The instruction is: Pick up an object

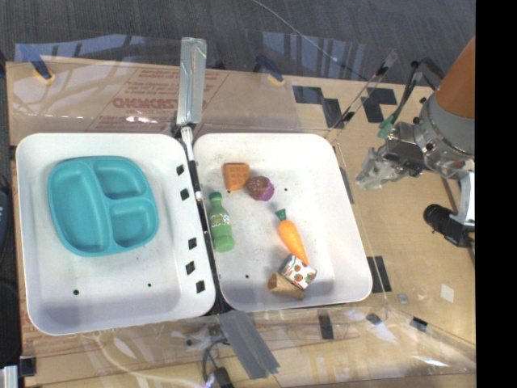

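On the worktop [420, 281] sit two white bins: the left bin [48, 297] holds a teal divided plate [102, 204], and the right bin [343, 241] holds a green bottle [220, 221], a carrot [290, 234], a small carton [294, 276], a brown waffle-like square [236, 175] and a purple round piece [259, 188]. The arm [452, 111] is cut off at the right edge, and its tool [373, 173] hangs outside the right bin, too blurred to tell how it is set. The carrot lies slanted, leafy end up-left, tip toward the carton.
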Robot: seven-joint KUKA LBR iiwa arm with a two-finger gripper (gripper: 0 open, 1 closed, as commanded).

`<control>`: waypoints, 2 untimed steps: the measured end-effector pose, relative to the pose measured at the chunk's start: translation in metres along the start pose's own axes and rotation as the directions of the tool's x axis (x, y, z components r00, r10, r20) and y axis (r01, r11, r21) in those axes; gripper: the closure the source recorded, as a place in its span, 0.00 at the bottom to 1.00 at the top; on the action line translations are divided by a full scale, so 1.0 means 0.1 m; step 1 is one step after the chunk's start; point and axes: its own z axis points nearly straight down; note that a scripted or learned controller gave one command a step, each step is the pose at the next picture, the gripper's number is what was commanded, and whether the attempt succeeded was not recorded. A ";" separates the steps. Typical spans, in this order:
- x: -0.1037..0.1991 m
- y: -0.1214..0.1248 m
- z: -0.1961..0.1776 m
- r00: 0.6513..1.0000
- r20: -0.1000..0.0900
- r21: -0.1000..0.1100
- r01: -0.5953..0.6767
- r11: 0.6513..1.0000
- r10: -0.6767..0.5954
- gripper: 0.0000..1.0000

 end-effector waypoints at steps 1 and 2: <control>0.01 -0.24 -0.95 0.963 0.000 -0.001 0.270 0.963 -0.270 1.00; -0.11 -0.24 -0.48 0.927 0.002 0.008 -0.375 0.927 0.375 1.00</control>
